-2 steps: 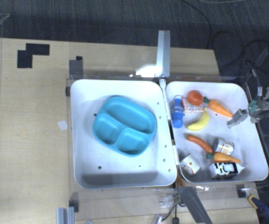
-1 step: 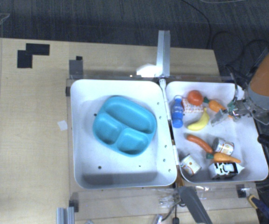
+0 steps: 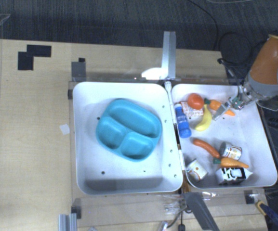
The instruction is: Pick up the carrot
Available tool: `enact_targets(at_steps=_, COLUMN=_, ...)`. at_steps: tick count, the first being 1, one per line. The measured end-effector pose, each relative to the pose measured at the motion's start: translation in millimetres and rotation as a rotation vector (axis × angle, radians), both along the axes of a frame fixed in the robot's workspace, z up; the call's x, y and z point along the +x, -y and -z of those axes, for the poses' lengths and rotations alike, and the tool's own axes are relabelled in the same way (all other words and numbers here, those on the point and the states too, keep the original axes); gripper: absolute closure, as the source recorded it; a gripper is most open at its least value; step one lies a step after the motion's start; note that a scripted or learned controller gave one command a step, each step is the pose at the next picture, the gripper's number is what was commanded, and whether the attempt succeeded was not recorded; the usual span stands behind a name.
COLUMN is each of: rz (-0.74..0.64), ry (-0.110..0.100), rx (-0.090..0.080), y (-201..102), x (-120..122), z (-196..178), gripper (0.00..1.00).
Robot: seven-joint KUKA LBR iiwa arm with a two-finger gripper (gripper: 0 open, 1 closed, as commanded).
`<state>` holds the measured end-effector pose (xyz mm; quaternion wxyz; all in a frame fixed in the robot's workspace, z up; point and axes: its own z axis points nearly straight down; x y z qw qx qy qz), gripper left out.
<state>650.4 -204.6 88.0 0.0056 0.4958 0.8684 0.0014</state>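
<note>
Pale wood bench [image 3: 28, 143] carries 2 white bins side by side. Left bin [image 3: 86, 177] holds a blue sectioned tray [image 3: 129, 129]. Right bin [image 3: 266, 143] holds the clutter: a tomato [image 3: 195, 100], a banana [image 3: 205, 121], a blue bottle [image 3: 182, 123], a red pepper [image 3: 206, 147], a can [image 3: 231, 152], a small cup [image 3: 196, 169] and a black-and-white carton [image 3: 232, 174]. Carrot [image 3: 233, 163] lies near the bin's front right, between can and carton. Arm [image 3: 270, 66] reaches in from the right; gripper [image 3: 224, 108] hangs low over the bin's back, just beside the banana, fingers slightly apart and gripping nothing, well apart from the carrot
</note>
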Motion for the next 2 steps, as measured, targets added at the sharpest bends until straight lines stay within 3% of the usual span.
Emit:
enact_targets(at_steps=1, rz=-0.003, ry=0.006, rx=-0.001, y=-1.3, x=2.3, z=-12.6, gripper=1.0)
enact_targets(at_steps=2, rz=-0.091, ry=0.0, rx=0.0, y=-47.9, x=21.0, z=-120.1, gripper=1.0)
